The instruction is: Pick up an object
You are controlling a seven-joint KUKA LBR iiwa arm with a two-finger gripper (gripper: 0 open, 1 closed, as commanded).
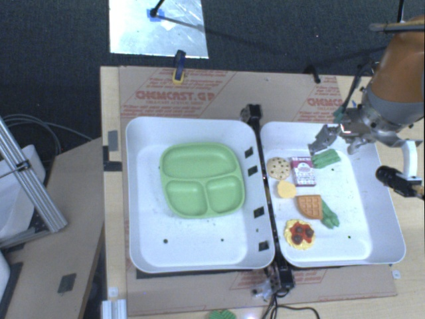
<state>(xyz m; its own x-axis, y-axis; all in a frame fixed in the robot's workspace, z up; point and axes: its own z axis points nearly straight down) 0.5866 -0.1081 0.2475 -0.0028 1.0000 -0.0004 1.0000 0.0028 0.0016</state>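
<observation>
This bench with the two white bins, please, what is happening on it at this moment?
A grey robot arm with an orange band reaches in over the right white bin. Its two-finger gripper hovers just above a flat green toy piece; nothing is seen between its fingers. A round cookie, a pink carton, a waffle and a small pizza lie nearby. The left white bin holds a green divided plate.

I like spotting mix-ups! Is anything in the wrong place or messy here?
Nothing is spilled or broken. One oddity: the green divided plate sits alone in the left bin, while the toy foods, such as the cookie and waffle, lie loose in the right bin.
</observation>
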